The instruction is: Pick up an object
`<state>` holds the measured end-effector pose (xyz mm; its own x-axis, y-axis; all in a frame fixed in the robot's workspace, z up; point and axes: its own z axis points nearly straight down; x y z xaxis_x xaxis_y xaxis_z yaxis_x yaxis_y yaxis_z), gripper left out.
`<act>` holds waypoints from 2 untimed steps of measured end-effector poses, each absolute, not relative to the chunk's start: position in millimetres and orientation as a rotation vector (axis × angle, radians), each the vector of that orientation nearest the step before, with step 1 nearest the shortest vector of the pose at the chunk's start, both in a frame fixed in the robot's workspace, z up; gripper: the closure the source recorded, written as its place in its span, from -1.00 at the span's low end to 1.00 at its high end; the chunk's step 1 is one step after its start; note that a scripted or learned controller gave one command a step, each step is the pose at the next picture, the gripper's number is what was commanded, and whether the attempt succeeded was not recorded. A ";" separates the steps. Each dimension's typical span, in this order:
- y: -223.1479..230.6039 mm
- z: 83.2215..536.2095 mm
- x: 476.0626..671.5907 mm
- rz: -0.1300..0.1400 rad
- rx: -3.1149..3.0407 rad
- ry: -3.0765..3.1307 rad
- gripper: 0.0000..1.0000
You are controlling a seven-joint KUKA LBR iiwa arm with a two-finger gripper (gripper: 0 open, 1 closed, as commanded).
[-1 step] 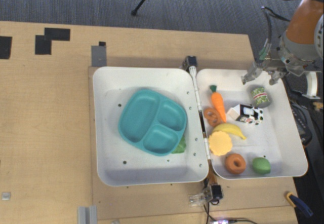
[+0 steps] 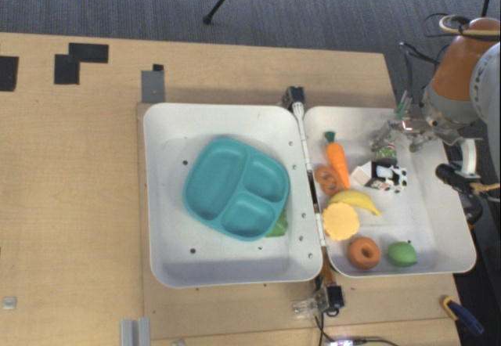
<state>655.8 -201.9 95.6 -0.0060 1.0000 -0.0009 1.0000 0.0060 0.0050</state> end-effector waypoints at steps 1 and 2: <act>-201.6 106.3 656.7 0.006 2.206 2.227 1.00; -137.3 185.3 670.6 0.008 2.210 2.226 1.00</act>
